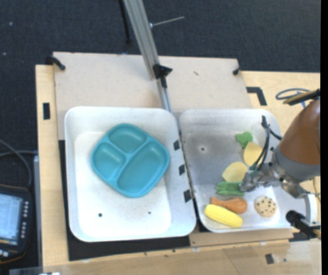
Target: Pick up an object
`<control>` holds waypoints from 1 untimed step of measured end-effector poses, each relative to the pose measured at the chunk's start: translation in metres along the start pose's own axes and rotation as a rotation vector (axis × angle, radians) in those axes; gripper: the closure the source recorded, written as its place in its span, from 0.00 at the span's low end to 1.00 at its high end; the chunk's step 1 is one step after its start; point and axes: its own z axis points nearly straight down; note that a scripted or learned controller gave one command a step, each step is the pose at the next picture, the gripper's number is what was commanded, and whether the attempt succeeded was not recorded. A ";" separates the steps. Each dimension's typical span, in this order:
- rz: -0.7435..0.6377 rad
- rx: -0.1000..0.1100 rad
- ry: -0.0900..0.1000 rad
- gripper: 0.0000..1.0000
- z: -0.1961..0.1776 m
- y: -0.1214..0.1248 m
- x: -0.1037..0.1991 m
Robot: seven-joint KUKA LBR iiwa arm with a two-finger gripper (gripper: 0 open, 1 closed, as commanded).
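Several small plastic toy foods crowd the right white bin point(209, 125); the gripper point(254, 180) sits low among them, its opening impossible to judge. A green leafy plastic piece point(228, 188) lies just beside it, likely light, stiff, slippery, best pinched across its narrow middle

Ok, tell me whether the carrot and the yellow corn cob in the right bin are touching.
Touching. The camera view shows the orange carrot lying right against the upper edge of the yellow corn cob, with no white bin floor visible between them near the right bin's front wall.
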 end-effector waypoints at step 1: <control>-0.007 0.007 0.000 1.00 -0.043 0.004 -0.002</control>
